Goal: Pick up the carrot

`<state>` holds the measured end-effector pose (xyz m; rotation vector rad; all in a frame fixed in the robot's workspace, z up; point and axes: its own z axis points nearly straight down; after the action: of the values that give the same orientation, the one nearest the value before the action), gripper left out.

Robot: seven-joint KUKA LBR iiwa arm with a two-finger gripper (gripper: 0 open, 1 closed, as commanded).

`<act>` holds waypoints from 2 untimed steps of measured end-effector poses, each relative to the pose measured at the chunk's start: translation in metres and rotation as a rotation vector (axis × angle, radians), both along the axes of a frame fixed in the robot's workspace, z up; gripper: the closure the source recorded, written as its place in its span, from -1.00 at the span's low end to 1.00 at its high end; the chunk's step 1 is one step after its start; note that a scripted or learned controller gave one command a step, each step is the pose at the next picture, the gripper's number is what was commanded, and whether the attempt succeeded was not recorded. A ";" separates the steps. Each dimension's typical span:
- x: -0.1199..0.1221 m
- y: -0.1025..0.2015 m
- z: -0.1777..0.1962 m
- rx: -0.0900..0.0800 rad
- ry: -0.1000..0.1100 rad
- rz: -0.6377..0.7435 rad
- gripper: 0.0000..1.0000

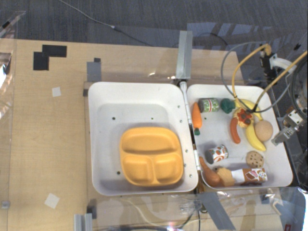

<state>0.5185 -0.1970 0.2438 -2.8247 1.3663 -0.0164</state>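
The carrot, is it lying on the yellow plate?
No, the carrot lies in the right bin, up against its left wall, while the yellow plate sits in the left bin.

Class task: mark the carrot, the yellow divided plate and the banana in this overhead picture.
carrot (pixel 196 115): camera view, on its orange body.
yellow divided plate (pixel 150 141): camera view, on the top compartment's floor.
banana (pixel 253 137): camera view, on its lower curve.

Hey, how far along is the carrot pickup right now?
Nothing looks done yet. The carrot lies untouched against the left wall of the right bin, next to the green bottle. The gripper sits at that bin's right edge, away from it. Reaching, grasping and lifting all remain.
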 end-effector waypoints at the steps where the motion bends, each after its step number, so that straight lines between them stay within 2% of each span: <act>1: -0.020 0.022 -0.136 0.008 0.014 -0.032 1.00; 2: -0.007 -0.002 -0.019 -0.002 0.002 0.134 1.00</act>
<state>0.5111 -0.1994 0.2253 -2.9113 1.1751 -0.0149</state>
